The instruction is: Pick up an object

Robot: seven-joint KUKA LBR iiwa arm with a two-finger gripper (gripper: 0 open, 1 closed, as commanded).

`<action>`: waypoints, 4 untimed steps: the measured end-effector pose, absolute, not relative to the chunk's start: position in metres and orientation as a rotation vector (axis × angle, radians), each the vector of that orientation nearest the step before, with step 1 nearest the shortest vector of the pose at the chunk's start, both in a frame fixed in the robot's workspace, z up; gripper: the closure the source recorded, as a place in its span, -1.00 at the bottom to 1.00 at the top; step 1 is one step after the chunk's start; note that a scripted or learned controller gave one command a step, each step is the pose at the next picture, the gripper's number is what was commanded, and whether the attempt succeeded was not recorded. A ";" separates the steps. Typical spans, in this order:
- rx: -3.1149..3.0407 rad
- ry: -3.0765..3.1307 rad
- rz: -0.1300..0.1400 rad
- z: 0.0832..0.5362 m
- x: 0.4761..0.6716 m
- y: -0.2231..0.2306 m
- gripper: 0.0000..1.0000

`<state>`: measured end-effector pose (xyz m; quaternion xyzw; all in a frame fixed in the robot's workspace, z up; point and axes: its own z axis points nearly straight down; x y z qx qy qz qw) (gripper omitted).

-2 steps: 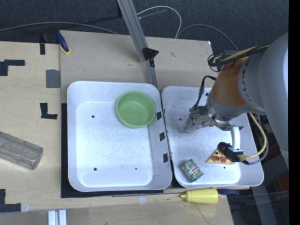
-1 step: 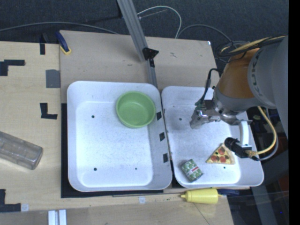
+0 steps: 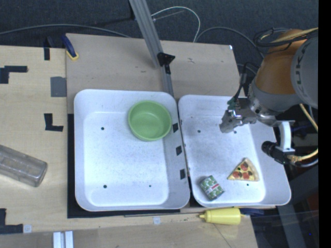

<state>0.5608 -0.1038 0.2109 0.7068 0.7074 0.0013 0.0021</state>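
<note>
Leftmost, green bowl (image 3: 149, 120) sat in left bin (image 3: 88, 154), well apart from hand (image 3: 229, 125). Right bin (image 3: 207, 138) held green packet (image 3: 211, 187) & pizza slice (image 3: 244, 170) near its front edge. Hand hovered over bare floor w/ nothing btwn fingers; spread or pressed together, couldn't tell. Risk: descending there = empty grab, since targets lay nearer the front.

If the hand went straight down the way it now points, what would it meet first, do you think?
Probably the bare floor of the right bin. The hand hangs over its upper part, well away from the pizza slice and green packet, though depth is unclear.
</note>
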 end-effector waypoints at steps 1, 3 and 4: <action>2.221 2.223 -0.004 0.203 0.561 -0.104 1.00; 2.214 2.233 0.001 0.196 0.586 0.009 1.00; 2.215 2.232 0.000 0.197 0.590 0.060 1.00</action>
